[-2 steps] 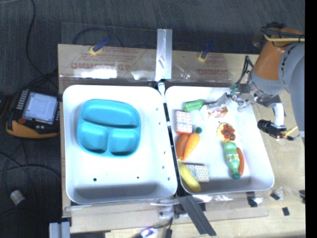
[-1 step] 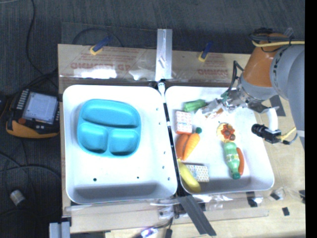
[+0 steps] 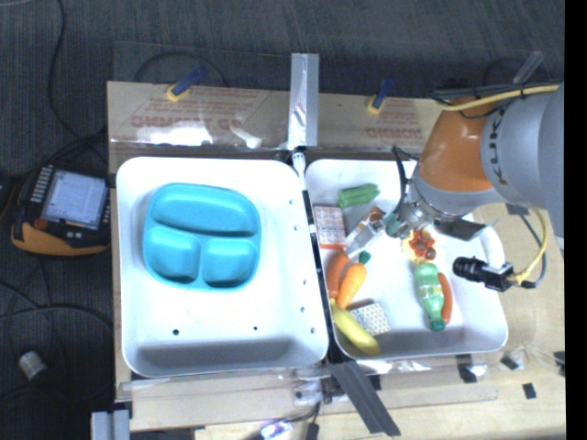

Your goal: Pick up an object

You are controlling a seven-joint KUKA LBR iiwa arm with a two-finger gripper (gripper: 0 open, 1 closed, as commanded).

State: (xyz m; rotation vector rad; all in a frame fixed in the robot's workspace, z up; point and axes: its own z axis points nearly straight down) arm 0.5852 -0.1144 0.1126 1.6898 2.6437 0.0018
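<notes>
While the gripper reaches down-left into the right bin, its tip sits just above the carrots at the bin's left side; cannot tell whether the jaws are apart or together, nothing visibly held. Yellow banana lies below the carrots, next to a small patterned packet. Green bottle lies right of centre, touching an orange piece. Green item near the bin's top, white-red packet at upper left. Left bin holds a blue divided tray. Grey arm with orange band enters from the right of frame.
</notes>
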